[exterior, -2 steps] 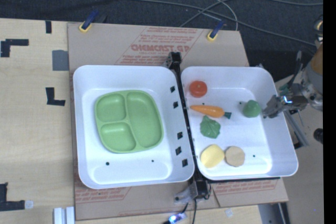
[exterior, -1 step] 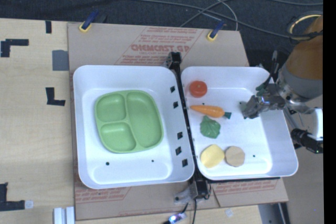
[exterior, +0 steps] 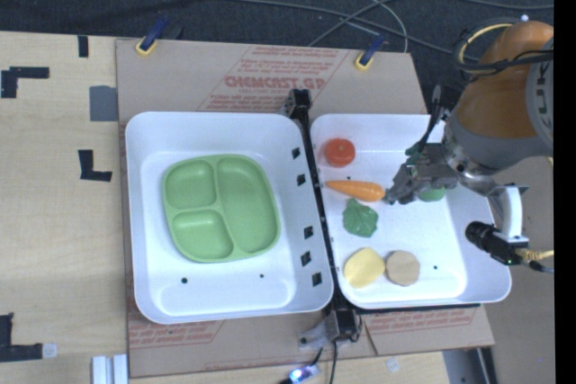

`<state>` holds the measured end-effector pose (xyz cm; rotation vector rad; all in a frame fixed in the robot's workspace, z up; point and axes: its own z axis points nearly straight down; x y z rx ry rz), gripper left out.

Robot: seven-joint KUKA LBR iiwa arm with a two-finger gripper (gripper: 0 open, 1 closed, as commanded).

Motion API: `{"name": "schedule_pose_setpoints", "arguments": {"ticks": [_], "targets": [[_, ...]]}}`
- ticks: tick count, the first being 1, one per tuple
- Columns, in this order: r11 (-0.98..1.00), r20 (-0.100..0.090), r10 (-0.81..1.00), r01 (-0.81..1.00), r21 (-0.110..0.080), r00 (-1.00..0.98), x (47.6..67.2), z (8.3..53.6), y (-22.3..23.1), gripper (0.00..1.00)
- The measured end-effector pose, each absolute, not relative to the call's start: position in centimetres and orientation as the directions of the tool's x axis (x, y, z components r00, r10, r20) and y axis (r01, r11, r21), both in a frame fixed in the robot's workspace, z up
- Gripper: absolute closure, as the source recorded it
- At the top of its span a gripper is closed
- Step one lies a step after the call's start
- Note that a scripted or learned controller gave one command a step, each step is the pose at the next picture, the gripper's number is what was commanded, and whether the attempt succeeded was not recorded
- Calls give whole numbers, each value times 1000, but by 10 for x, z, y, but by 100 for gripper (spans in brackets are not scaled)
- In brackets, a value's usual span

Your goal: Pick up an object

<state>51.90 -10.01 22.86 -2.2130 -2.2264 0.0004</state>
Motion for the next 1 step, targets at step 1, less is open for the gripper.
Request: {"name": "schedule_pose_setpoints", "arguments": {"ticks": [1], "targets": [[6,1,1000,1000,-2,-6,534,219,-53,100]]}}
